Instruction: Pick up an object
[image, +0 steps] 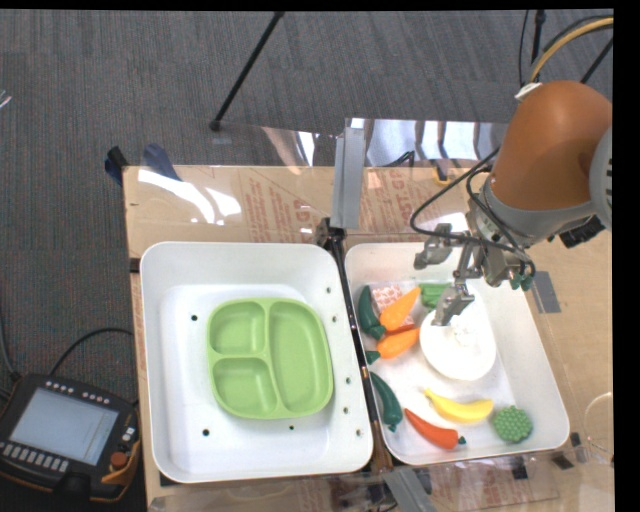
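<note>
The right bin (540, 375) holds toy food: two orange carrots (400, 308) (397, 344), a dark green cucumber (369, 312), another dark green piece (387, 398), a yellow banana (460, 407), a red-orange pepper (432, 429), a green bumpy ball (512, 424), a green piece (434, 294) and a white plate (460, 345). My gripper (455, 305) hangs over the plate's upper left rim, just right of the upper carrot. Nothing shows between its fingers.
The left bin (170, 330) holds a green divided tray (270, 358). A metal post (345, 180) stands behind the divider between the bins. A teach pendant (65, 430) lies on the floor at the lower left. Cables hang near the wrist.
</note>
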